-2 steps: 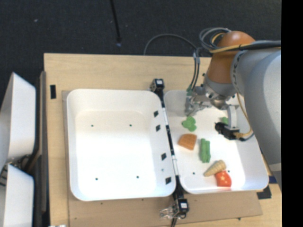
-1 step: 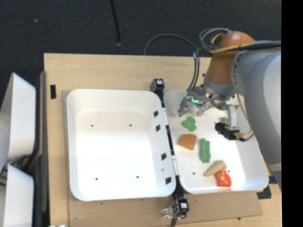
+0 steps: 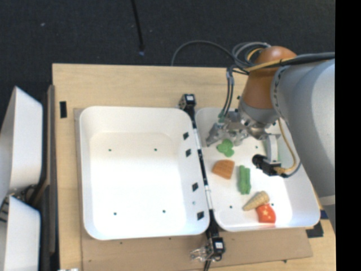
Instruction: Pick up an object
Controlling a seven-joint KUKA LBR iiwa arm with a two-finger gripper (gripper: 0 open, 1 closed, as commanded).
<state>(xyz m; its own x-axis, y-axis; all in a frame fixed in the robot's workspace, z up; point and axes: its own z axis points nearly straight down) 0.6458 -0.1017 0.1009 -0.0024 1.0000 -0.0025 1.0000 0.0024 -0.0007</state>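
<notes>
1. Green is the colour nearest the gripper (image 3: pixel 227 133): a small green lump (image 3: pixel 225 148) lies just under the fingertips, a shade toward the camera side, in the right bin (image 3: pixel 293 216).
2. The gripper hangs low over the far end of that bin, close to the divider (image 3: pixel 198 157) between the two bins. Its metal fingers look splayed apart with nothing between them, though the view is blurred there and I would not swear to the width of the gap.
3. The lump appears just clear of the fingers, or at most grazing one; I cannot tell which.
4. It is a squat piece with no marked long axis, so finger angle should matter little. In my judgement the coming move turns on a short drop with a slight shift nearward to straddle it.
5. Other candidates lie farther from the gripper, all nearward:
   - an orange wedge (image 3: pixel 223 169), just past the lump;
   - a green stick (image 3: pixel 244 179), its long axis running away from the gripper;
   - a tan cone (image 3: pixel 256 200) touching a red piece (image 3: pixel 266 214), well apart from the fingers.
6. The left bin (image 3: pixel 90 168) lies across the divider, to the gripper's side.
</notes>
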